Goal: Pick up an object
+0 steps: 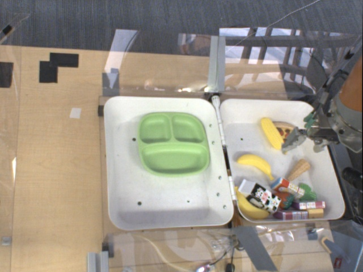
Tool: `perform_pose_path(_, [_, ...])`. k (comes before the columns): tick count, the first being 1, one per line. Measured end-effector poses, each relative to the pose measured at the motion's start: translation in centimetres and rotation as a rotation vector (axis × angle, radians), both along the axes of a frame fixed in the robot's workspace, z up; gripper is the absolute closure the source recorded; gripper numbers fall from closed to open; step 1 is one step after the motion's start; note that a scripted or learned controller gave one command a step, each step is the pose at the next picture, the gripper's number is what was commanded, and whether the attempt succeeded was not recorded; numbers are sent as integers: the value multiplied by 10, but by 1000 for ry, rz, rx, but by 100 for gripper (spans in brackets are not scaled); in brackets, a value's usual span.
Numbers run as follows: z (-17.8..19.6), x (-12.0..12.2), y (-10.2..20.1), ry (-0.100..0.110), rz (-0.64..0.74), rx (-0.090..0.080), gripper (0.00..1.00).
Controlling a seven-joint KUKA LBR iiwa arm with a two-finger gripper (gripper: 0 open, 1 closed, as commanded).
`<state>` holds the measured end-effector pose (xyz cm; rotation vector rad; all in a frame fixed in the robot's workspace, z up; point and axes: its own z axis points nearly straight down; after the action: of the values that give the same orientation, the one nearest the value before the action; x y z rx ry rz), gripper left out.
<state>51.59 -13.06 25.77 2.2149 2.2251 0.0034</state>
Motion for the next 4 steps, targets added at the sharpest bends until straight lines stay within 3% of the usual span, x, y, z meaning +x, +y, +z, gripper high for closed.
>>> perform_pose_path(1, [-164, -6, 19, -1, 143, 0, 0])
perform_pose_path(2, [-153, -3, 20, -5, 142, 2, 100])
perform_pose_path(3, [-73, 57, 75, -1, 55, 0, 100])
perform_pose_path(4, [-57, 96, 84, -1, -87, 0, 100])
